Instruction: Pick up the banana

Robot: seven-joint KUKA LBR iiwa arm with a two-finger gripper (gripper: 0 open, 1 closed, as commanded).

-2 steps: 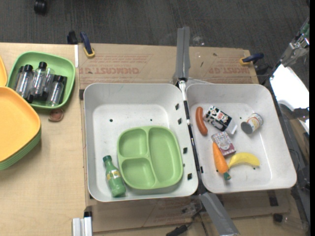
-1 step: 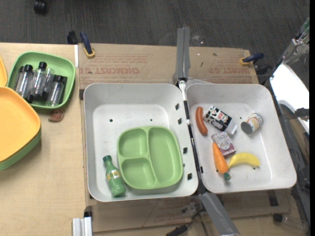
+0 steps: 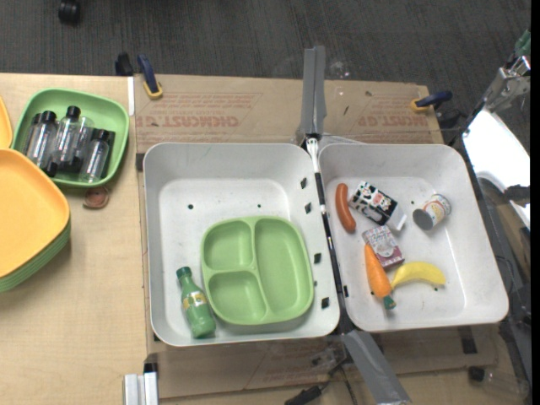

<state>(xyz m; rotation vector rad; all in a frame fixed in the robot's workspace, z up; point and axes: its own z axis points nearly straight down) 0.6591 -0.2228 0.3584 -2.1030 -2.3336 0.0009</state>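
Gripper (image 3: 513,76) sits at the upper right edge, too cut off to tell whether it is wide or narrow. Well below and left of it, the banana (image 3: 418,275) lies in the right bin (image 3: 488,251), just beside a carrot (image 3: 378,277). Farther left, the cardboard sheet (image 3: 219,108) bears upside-down red print, seemingly "CHEMCAST".

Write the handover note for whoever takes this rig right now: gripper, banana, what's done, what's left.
Gripper: no contact with the banana; nothing shows it holding anything.
Banana: lies flat in the right bin, near its front, its left end touching the carrot. A small pink packet sits just behind it; a can lies further back.
Done: nothing yet; banana untouched.
Left: reach in, grasp the banana clear of the carrot, lift it.
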